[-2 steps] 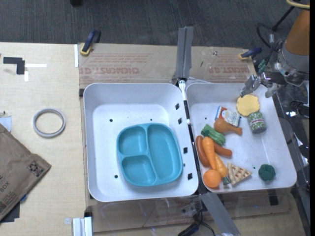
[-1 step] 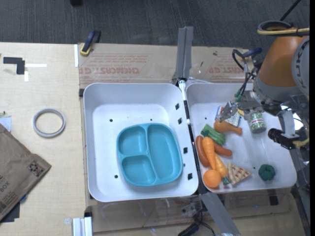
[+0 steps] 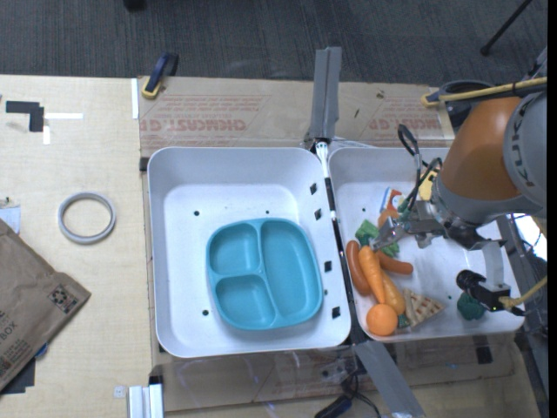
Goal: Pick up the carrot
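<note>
Against the left wall of the right-hand bin lies the carrot, a small orange toy piece pointing toward the bin's near edge, wedged between a red sausage on its left and other play food, with an orange ball just past its lower end. Above its top end hangs the gripper; whether it is spread or pressed together I cannot tell. Judging by looks, the carrot is light, stiff, smooth plastic, likely to slip or roll, so a pinch across its thicker middle seems the surest hold.

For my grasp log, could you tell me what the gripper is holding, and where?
It cannot be told: the gripper sits just above the carrot among the toy food, and no item shows between its tips.
</note>
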{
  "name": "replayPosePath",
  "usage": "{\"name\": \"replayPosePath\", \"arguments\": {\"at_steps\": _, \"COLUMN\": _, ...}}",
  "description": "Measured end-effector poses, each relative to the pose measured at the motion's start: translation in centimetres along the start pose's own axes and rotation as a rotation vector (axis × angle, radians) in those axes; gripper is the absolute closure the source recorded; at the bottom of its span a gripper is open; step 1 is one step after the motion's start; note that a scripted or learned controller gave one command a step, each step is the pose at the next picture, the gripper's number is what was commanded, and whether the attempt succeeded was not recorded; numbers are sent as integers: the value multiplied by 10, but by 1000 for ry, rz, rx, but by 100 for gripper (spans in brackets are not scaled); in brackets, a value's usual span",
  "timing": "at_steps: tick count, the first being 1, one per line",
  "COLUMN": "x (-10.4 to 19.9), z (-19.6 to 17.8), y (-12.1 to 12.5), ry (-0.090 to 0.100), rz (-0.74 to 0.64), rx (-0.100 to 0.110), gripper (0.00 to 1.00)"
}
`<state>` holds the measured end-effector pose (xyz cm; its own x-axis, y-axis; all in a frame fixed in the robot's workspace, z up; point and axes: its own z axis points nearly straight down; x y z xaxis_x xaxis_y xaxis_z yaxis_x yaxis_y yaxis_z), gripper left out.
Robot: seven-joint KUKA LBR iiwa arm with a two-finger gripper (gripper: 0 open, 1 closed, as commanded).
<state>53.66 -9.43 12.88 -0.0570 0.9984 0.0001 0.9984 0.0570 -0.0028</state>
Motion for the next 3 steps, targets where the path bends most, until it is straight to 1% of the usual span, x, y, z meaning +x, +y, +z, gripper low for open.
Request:
{"name": "replayPosePath", "arguments": {"at_steps": 1, "x": 75, "z": -62, "y": -37, "ry": -1, "rz": 269, "rx": -1, "gripper": 0}}
{"name": "replayPosePath", "arguments": {"at_steps": 2, "x": 3, "z": -19, "y": -50, "ry": 0, "rz": 180, "rx": 1, "gripper": 0}}
{"name": "replayPosePath", "arguments": {"at_steps": 3, "x": 1, "z": 37, "y": -4, "ry": -2, "rz": 51, "rx": -4, "gripper": 0}}
